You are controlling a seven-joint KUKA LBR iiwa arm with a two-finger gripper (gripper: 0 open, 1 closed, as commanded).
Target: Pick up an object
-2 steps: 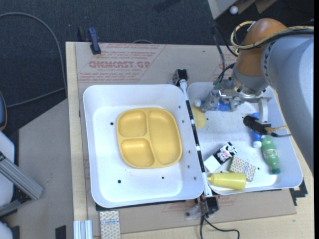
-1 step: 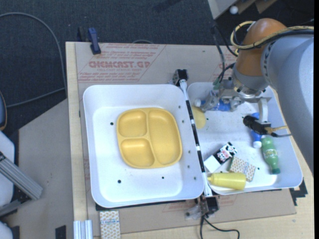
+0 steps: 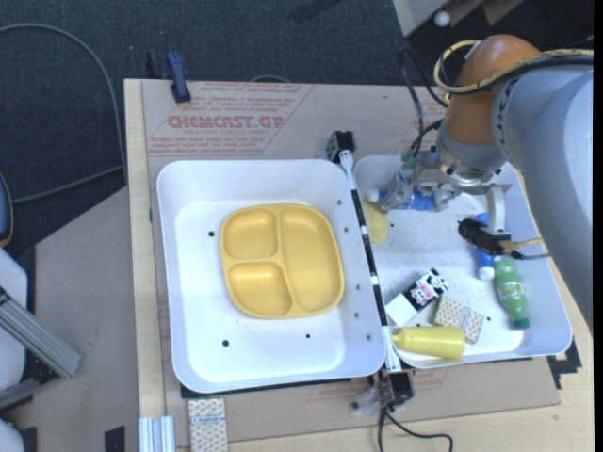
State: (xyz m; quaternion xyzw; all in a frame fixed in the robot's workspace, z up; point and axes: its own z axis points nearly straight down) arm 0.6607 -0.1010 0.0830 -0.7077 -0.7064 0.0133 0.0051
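The pincer (image 3: 429,191) is seen low at the far end of the right white plastic bin (image 3: 556,332); how its jaws stand cannot be told. A green plastic bottle (image 3: 511,293) lies near the right wall. It is judged light, stiff and smooth, so it should be taken across its round middle. A yellow divided plate (image 3: 282,258) rests in the left bin (image 3: 188,205), hard and glossy.

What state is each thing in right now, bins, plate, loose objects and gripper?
Yellow plate: flat in the left bin, right way up.
Green bottle: lying on its side in the right bin.
Yellow bottle: lying down at that bin's near edge.
Gripper: low at the right bin's far end; grasp unclear.
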